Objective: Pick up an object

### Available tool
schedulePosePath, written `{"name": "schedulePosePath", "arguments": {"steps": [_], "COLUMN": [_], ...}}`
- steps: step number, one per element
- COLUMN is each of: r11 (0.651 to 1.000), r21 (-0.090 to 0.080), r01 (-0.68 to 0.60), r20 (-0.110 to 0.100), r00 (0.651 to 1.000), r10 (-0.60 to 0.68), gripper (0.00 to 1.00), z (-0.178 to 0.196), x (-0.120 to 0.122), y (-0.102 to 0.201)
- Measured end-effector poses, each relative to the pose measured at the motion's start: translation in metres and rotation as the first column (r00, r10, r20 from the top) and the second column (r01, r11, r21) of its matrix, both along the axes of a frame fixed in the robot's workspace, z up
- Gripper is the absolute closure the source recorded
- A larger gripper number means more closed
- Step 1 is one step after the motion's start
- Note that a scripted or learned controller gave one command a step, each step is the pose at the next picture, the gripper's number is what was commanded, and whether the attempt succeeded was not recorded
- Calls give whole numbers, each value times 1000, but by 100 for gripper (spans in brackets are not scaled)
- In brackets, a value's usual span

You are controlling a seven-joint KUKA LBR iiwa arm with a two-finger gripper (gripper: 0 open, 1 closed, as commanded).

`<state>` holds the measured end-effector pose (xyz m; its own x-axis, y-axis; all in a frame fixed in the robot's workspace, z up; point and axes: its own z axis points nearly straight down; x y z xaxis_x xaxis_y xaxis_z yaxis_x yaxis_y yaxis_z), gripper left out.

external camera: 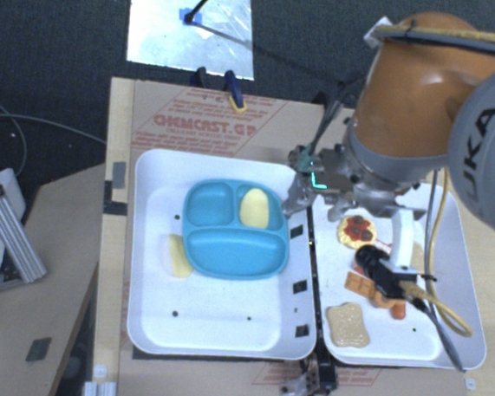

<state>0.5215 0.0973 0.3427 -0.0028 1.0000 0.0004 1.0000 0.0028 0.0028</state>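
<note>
Objects lie in both bins, none of them between the gripper's (303,188) parts as far as the view lets one judge; whether it is spread or closed cannot be told, since the orange-banded arm (415,87) covers most of it. The gripper hangs over the divide between the two bins, near their far edge. Just to its left, in the left bin (209,324), a yellow lemon-shaped piece (255,207) sits in the upper right compartment of a blue divided plate (225,252). A pale yellow wedge (178,256) lies on the bin floor against the plate's left edge. In the right bin (412,337), a round pizza-like piece (357,230) with red topping lies close under the wrist. Nearer the camera come an orange waffle-like piece (363,286), a small red piece (398,310) beside it, and a slice of bread (348,324) near the front wall. Both bins rest on a printed cardboard sheet (207,124).
</note>
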Motion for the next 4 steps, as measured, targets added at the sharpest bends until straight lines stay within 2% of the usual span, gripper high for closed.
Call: {"name": "schedulePosePath", "arguments": {"steps": [1,2,3,4], "r11": [1000,1000,1000,1000], "r21": [-1,0,0,0], "r01": [4,0,-1,-1], "r20": [-5,-1,8,2], "r00": [1000,1000,1000,1000], "r10": [-4,0,1,1], "gripper": [0,100,100,100], "z": [-89,-76,16,15], "x": [-5,-4,31,48], "y": [-21,-20,-36,-11]}}
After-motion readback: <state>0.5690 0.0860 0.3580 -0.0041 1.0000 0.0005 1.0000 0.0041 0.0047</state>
